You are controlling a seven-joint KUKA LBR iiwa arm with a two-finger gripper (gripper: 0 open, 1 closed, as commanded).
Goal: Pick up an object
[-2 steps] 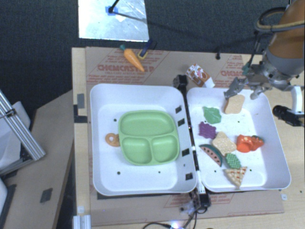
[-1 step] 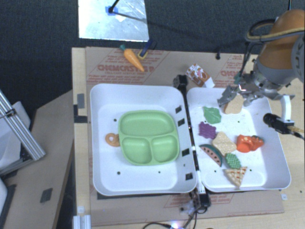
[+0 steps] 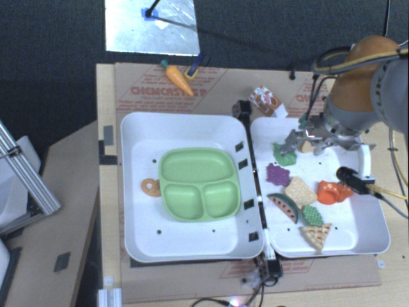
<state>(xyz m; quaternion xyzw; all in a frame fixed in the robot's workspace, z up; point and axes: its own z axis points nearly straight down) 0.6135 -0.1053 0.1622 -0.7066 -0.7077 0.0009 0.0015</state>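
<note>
My gripper (image 3: pixel 305 141) hangs low over the far part of the right bin (image 3: pixel 374 235), reaching in from the right under the grey and orange arm (image 3: pixel 361 75). Just left of it and below lies a green toy (image 3: pixel 285 155), and a small tan piece (image 3: pixel 308 148) sits right beside the gripper. Nearer the front lie a purple grape bunch (image 3: pixel 277 174), a beige cracker (image 3: pixel 300 190), a watermelon slice (image 3: pixel 283 206), a green checkered piece (image 3: pixel 312 215), a pizza slice (image 3: pixel 316 236) and an orange-red toy (image 3: pixel 333 192).
The left bin (image 3: pixel 137 235) holds a green divided plate (image 3: pixel 199 183) and a small orange ring (image 3: pixel 151 187). Behind the bins lie a toy carrot (image 3: pixel 179 80) and a red-and-white packet (image 3: pixel 264 100). A silver sheet (image 3: pixel 152 18) lies further back.
</note>
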